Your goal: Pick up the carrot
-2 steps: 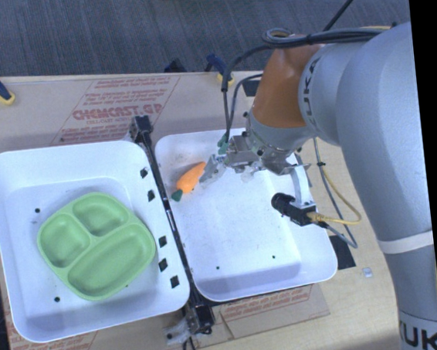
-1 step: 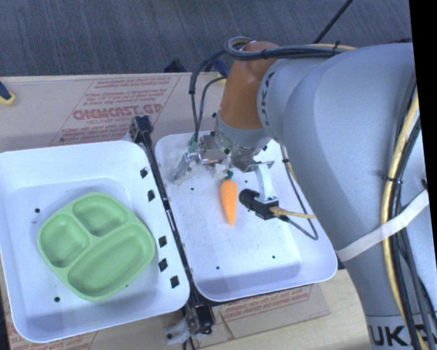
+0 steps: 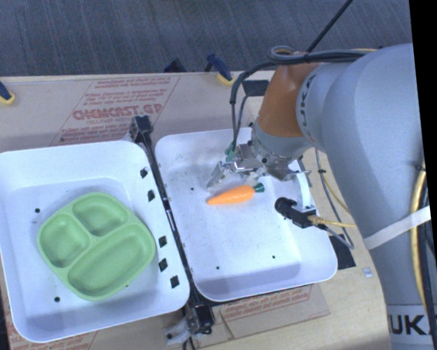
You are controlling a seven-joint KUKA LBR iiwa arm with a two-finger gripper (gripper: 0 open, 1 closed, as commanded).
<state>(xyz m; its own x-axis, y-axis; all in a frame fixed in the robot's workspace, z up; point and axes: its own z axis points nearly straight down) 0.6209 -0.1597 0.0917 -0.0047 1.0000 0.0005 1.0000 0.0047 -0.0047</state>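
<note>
Carrot (image 3: 232,197), small, orange, green-tipped, lay in the right-hand white bin (image 3: 213,276), just below the metal two-finger gripper (image 3: 230,171). Jaw state was unclear. A misaligned descent could roll it aside.

We've got open floor all round the carrot (image 3: 231,197) in the right bin (image 3: 244,272), especially toward 6 and 9 o'clock. The tool (image 3: 237,168) crowds its 12 o'clock side, and the arm (image 3: 354,133) blocks 3 o'clock.
</note>
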